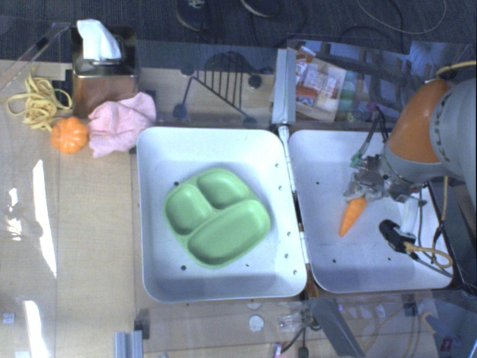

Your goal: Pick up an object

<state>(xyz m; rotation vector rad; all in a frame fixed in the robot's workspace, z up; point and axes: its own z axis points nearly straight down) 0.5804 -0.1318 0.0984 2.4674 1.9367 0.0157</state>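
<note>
I have the pincer (367, 189) low in the right bin (328, 259), at the thick end of the toy carrot (352, 215), which lies tip toward the near-left on the bin floor. I cannot tell whether it grips. I judge the grasp wants to straddle the carrot's broad end squarely before lifting straight up, well away from the green divided plate (218, 216) in the left bin (153, 200).

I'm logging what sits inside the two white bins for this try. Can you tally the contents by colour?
Green: 1, the divided plate in the left bin
Orange: 1, the carrot in the right bin, by the gripper
Total: 2
</note>
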